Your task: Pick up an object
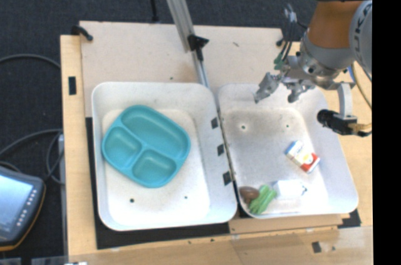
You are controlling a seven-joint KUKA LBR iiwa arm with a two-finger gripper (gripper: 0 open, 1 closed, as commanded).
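Observation:
My gripper (277,91) hangs over the far edge of the right bin (263,132), its two fingers spread apart with nothing between them. In that bin lie a small white and red box (302,156) at the right, a white object (289,188) near the front, a green object (265,198) beside it and a brown rounded thing (249,193) at the front left corner. All of them are well below the gripper in the view, toward the front of the bin.
The left bin (200,132) holds a turquoise divided plate (145,145). A slanted metal pole (178,7) rises behind the bins. Black clips (220,150) sit along the wall between the bins.

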